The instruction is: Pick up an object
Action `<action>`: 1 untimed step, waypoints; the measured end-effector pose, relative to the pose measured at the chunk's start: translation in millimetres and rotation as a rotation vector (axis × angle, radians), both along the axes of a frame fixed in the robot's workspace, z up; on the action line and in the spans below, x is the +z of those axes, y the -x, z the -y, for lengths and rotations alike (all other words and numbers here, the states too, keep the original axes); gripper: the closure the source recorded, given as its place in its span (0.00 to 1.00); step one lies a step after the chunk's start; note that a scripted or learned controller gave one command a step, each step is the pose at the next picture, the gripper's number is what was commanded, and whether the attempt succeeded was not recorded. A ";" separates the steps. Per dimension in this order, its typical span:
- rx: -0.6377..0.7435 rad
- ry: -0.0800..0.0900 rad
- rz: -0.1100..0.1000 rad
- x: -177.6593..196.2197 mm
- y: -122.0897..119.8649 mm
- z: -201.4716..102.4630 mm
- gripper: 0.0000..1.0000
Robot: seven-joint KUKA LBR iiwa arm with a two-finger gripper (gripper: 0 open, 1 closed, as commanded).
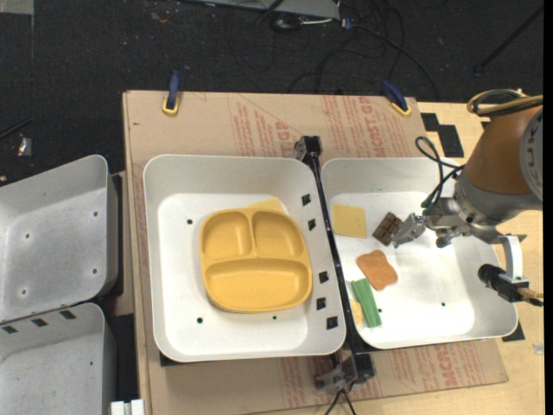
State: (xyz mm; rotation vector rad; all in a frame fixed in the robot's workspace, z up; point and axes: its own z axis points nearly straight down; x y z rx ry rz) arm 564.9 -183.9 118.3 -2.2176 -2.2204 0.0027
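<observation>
We log a small dark-brown rectangular block (387,226) just left of the two-finger gripper (408,232), untouched. Whether the gripper is parted, we cannot tell.

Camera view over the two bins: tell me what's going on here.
A grey KUKA arm reaches in from the right, its gripper low over the right bin, close to a small brown block. A yellow slice, an orange piece and a green stick lie nearby. The left bin holds a yellow divided tray. Nothing is lifted.
</observation>
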 end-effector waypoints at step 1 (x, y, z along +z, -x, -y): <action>-0.002 0.002 0.005 13.1 -1.1 0.8 1.00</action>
